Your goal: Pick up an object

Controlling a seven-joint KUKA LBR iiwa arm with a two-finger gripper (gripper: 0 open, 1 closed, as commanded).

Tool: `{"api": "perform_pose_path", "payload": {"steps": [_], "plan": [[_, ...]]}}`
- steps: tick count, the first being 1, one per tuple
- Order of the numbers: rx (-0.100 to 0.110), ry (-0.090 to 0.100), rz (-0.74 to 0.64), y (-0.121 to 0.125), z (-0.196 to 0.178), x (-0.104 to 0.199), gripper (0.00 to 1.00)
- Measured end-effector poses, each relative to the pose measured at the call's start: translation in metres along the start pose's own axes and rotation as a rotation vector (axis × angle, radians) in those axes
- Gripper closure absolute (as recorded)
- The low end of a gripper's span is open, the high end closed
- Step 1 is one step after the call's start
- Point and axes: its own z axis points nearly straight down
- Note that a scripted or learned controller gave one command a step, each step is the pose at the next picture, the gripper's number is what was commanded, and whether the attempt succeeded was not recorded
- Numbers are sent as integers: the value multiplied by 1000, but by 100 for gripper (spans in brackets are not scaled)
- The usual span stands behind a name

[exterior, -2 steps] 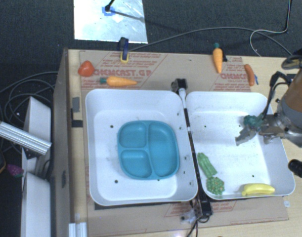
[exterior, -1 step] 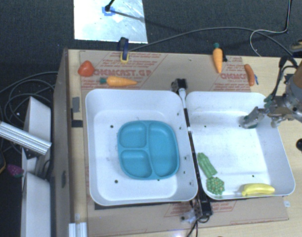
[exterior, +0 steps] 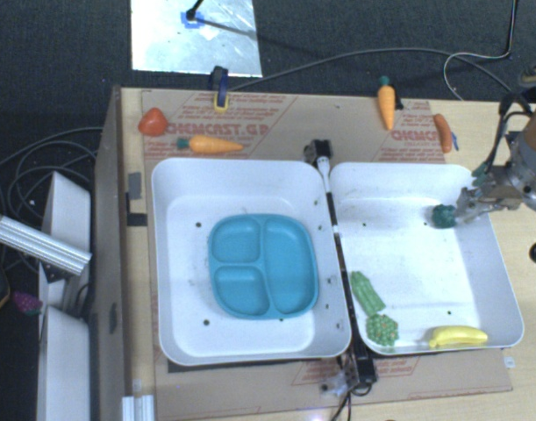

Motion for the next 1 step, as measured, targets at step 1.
{"api": "perform_pose_path", "payload": {"steps": [1], "plan": [[0,0,0,0,0,0,0]]}}
